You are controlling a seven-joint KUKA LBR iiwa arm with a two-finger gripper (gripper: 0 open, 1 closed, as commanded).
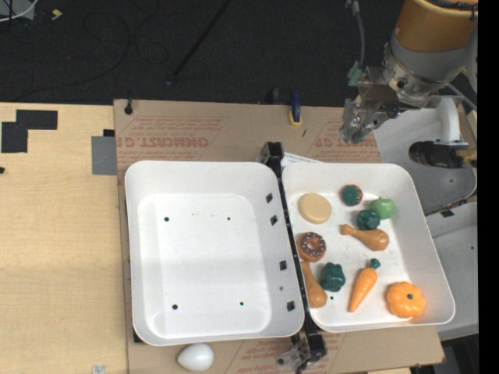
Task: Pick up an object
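The right bin [425, 232] holds several toy foods: a tan round cookie [315, 207], a chocolate donut [311, 245], a drumstick [366, 236], a carrot [362, 287], a small orange pumpkin [405, 299], a dark green broccoli piece [332, 276], a red and green strawberry [352, 195], a green vegetable [381, 206] and a tan piece [314, 288] along the bin's left wall. My gripper [355, 128] hangs high above the bench, beyond the right bin's far edge, with nothing seen between its fingers.
The left bin [144, 209] sits beside the right one, joined by a black clip strip [282, 232]. A white egg [195, 356] lies on the cardboard in front of the left bin. A blue and yellow clamp [295, 109] stands at the cardboard's far edge.
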